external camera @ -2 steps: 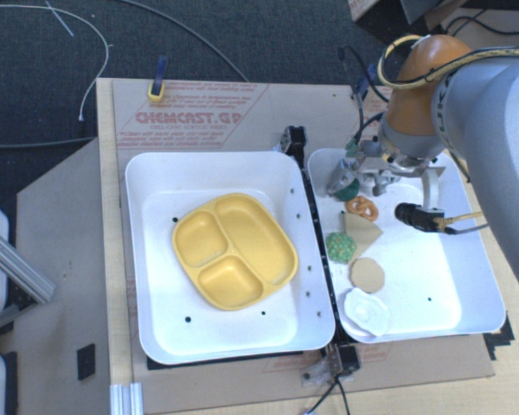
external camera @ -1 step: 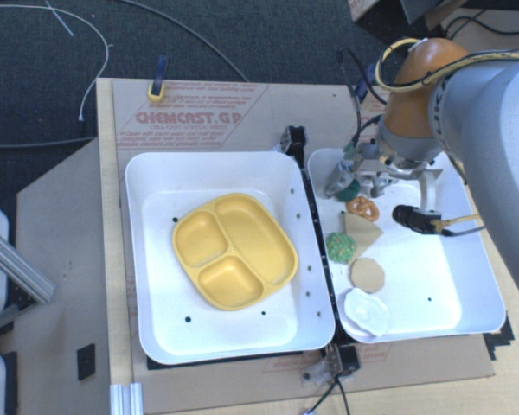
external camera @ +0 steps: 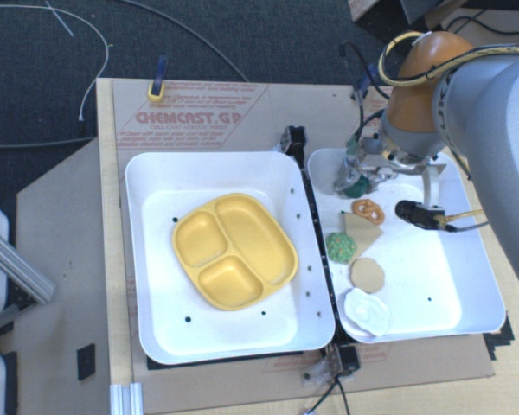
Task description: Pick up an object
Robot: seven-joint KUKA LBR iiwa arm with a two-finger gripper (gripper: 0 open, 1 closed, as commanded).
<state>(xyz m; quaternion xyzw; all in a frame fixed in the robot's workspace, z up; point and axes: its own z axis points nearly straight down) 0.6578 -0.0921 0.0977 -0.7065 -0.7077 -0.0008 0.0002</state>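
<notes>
The yellow tray fills the middle of the left bin, leaving bare floor all around it. In the right bin, items crowd the side nearest the tray; the far side lies open.

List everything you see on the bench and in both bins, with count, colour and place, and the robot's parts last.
Shallow white plastic bins: two, side by side on the bench.
Yellow three-compartment plastic tray: one, middle of the left bin.
Brown pretzel-shaped toy: one, right bin, near the hand.
Green knobbly ball: one, right bin, by the divider.
Tan round disc: one, right bin, below the green ball.
White round lump: one, right bin's near corner.
Blue and yellow clamp: one, bench's far edge.
Robot hand: one, grey, over the right bin's far corner.
</notes>
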